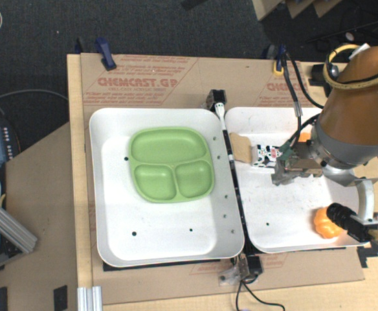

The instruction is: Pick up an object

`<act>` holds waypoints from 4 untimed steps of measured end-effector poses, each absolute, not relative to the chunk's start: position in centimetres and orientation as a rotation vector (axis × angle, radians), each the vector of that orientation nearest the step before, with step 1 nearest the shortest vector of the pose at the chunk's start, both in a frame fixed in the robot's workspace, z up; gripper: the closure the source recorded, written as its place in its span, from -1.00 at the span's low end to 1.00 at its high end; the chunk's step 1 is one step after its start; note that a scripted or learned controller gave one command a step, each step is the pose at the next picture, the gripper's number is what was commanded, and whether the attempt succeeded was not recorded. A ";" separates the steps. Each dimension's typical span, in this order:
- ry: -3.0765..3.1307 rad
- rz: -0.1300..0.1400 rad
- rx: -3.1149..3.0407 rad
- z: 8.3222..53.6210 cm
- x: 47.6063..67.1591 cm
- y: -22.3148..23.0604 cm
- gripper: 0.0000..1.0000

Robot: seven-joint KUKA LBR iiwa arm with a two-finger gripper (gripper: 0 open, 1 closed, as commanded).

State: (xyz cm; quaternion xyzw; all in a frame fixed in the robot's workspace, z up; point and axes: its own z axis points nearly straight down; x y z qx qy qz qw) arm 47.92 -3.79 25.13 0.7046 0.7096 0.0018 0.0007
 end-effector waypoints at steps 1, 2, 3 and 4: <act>2.230 0.005 2.213 25.7 48.0 2.1 1.00; 2.218 0.019 2.211 37.6 48.1 2.4 1.00; 2.227 0.011 2.211 42.3 48.0 7.1 1.00; 2.211 0.011 2.221 48.9 48.0 2.2 1.00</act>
